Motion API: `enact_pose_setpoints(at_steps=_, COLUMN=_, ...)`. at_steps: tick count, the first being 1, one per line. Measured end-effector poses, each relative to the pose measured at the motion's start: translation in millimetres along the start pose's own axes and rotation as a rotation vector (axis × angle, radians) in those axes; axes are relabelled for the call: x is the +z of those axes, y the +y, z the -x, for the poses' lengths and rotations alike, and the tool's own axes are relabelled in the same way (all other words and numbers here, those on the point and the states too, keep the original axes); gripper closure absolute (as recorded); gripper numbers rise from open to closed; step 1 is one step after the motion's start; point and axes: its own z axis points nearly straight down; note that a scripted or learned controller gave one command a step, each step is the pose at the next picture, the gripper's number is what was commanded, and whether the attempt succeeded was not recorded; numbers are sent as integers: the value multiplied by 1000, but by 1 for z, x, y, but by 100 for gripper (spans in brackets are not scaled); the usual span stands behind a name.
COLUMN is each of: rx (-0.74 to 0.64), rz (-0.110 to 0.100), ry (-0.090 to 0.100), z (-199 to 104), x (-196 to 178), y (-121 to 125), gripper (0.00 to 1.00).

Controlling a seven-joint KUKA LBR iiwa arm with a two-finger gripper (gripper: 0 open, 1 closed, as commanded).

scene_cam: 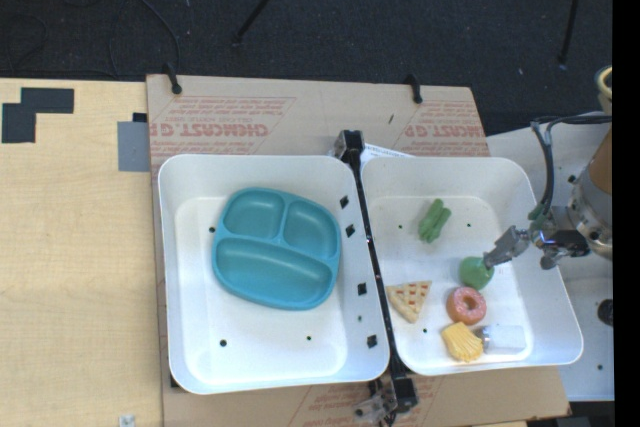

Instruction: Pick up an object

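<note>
Hand [507, 248] sits low over the right bin [545, 330], reaching in from the right w/ its tip just beside the upper right of the green round piece [475, 272]. Can't tell if it's spread or closed — the tip reads as one grey blur from this angle, and nothing shows gripped in it. Looks like the approach stage of the pick; no object lifted yet.

Likely target, judging by position: that green round piece, resting on the bin floor near the right wall. Just below it the pink donut [466, 305], then the yellow piece [461, 342] touching a clear/white item [506, 338] at the bin's front. Waffle wedge [409, 299] lies left of the donut; green elongated piece [434, 220] sits well apart toward the back.

Risks from here:
- Hand is off-centre on the green piece, so a close could clip its edge and roll or squirt it away; it looks rounded and prob. slippery.
- Donut is near enough that a descent may nudge it or catch both.
- The bin's right wall is close to the wrist; a low sweep could snag the rim.

Left bin [190, 355] holds only a teal divided plate [277, 248], well clear of the action. Both bins rest on cardboard [250, 120] over the surface [70, 265].
</note>
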Motion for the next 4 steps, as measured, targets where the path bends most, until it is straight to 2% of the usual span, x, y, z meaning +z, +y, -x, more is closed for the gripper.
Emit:
enact_pose_setpoints(at_steps=1, rx=-3, rz=11, ry=-2, z=0, x=-5, y=2, gripper=0)
enact_pose_setpoints(at_steps=2, rx=-3, rz=6, ry=-1, z=0, x=57, y=-4, gripper=0)
enact_pose_setpoints(at_steps=3, rx=-2, rz=7, ry=-1, z=8, x=103, y=-4, gripper=0)
enact_pose_setpoints(at_steps=4, rx=-5, rz=19, ry=6, z=4, x=137, y=1, gripper=0)
